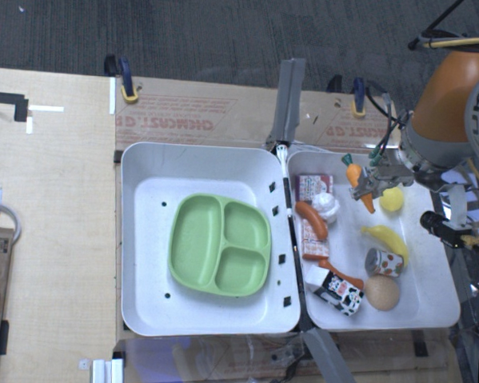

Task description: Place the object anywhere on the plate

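Nearest the camera in the right bin (433, 313) lie a black-and-white carton (340, 294), a tan egg (382, 294) and a small can (384, 263). Further back sit a yellow banana (387, 239), a sausage (312, 219) and a yellow lemon (392, 200). The green plate (219, 244), with three compartments, rests in the left bin (142, 222). My gripper (371, 184) hangs at the right bin's far end, over an orange carrot (359, 185) with a green top. The carrot is slim and tapered. I cannot tell how my fingers stand.
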Robot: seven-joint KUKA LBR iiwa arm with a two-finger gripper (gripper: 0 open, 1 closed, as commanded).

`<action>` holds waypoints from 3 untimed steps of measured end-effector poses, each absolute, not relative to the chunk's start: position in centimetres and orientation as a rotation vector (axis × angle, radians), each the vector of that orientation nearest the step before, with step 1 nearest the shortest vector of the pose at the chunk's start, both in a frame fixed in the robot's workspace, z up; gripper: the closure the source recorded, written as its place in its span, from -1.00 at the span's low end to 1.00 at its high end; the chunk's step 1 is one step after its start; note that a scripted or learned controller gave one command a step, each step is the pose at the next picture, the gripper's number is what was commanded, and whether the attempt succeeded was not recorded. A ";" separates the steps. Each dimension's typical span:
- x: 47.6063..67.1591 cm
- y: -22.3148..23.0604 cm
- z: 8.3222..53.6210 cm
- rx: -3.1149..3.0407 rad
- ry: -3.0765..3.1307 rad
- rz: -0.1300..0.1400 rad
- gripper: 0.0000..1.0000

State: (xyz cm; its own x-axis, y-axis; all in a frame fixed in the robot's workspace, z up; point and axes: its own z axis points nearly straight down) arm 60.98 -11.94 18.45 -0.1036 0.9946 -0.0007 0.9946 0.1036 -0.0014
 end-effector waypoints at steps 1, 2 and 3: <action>59.8 -5.0 19.1 -1.822 -2.557 0.003 1.00; 53.7 3.5 19.0 -1.777 -2.587 0.005 1.00; 53.7 3.5 19.0 -1.779 -2.587 0.004 -1.00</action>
